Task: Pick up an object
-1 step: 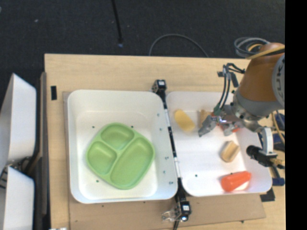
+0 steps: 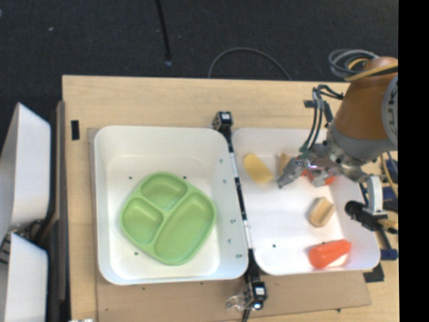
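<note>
Gripper [image 2: 301,172] hangs over the right bin [image 2: 281,247], fingers blurred, grip impossible to tell; a yellow piece [image 2: 257,168] lies just beside it, a tan block [image 2: 321,211] and an orange piece [image 2: 328,253] nearer the camera.

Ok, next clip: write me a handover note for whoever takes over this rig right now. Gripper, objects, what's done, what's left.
Gripper: low over the upper part of the right bin, beside the yellow piece. Whether it is open or shut can't be read, and no object is visibly in it.
Right bin also holds a tan block and an orange piece, both lying loose.
Left bin: green divided plate.
Done: arm is down among the objects.
Left: secure one object and lift it.
</note>
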Available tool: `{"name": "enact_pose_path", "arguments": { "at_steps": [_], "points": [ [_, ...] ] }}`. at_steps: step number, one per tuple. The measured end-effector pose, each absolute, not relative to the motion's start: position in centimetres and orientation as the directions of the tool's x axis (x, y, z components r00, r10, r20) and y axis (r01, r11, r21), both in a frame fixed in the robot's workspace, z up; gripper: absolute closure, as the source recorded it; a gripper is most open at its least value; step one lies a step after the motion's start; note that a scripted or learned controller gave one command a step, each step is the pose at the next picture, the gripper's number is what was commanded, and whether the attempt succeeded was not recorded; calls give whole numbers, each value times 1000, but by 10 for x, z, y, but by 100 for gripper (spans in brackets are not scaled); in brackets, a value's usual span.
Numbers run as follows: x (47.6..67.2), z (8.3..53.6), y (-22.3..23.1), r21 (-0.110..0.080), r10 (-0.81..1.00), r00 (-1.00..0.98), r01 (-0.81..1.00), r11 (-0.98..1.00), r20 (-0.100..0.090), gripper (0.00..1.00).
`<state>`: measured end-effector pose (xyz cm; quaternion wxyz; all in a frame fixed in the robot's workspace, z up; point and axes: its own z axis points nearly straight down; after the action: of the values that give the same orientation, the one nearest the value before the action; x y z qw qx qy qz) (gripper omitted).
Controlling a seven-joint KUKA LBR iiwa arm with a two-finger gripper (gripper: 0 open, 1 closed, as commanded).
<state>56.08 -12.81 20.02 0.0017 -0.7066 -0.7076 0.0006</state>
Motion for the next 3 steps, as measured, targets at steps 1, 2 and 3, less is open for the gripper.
{"name": "enact_pose_path", "arguments": {
  "at_steps": [1, 2, 3],
  "points": [
    [563, 154, -128, -7, 1000, 1, 1000, -1, -1, 0],
    [562, 98, -129, -8, 1000, 2, 1000, -2, 0, 0],
    [565, 109, -129, -6, 1000, 4, 1000, -4, 3, 100]
  ]
}}
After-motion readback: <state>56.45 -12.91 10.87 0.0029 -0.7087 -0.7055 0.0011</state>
